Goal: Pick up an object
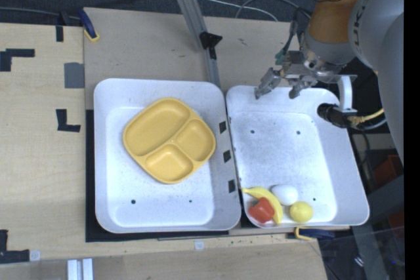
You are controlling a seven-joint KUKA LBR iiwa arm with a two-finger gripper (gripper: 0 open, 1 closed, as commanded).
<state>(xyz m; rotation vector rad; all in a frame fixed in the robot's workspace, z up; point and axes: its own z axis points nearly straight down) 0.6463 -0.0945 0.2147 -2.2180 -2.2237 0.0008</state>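
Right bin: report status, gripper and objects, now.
Gripper open, holding nothing, over far edge of right white bin. Yellow banana, red round piece, white egg, yellow ball clustered at near edge. Path clear.

The right bin [295, 147] has a broad bare floor across its middle and far part, open to a descent from above. Its near edge is crowded: a banana [268, 199], a red piece [261, 210], a white egg-shaped thing [285, 193] and a yellow ball [301, 212] lie close together, some touching. The hand [281, 87] hangs over the bin's far rim. In the left bin [108, 160] a yellow divided plate [168, 140] takes the centre, leaving bare floor along the near side.
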